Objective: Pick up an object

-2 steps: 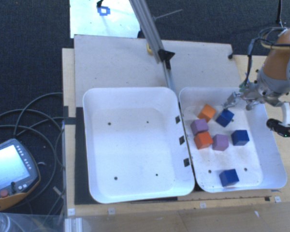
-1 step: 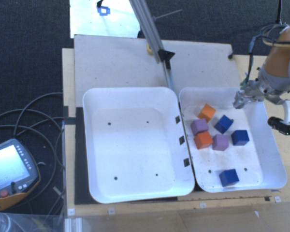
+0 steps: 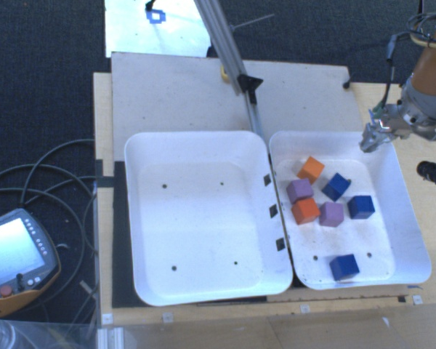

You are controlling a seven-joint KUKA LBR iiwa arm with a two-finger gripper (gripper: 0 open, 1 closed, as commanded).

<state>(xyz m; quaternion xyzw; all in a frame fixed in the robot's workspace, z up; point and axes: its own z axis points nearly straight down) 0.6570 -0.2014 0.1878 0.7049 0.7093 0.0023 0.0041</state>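
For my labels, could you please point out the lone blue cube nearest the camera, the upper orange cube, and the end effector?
Lone blue cube (image 3: 344, 267), camera view, top face.
Upper orange cube (image 3: 311, 169), camera view, top face.
End effector (image 3: 369, 142), camera view, its tip.

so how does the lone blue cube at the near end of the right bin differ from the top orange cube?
The lone blue cube sits apart from the rest, near the bin's front edge; the top orange cube lies at the far end of the cluster, almost touching a purple cube. Colour differs: blue against orange. The orange one is turned more diamond-wise to the camera. Both are similar-sized cubes lying in the right bin.
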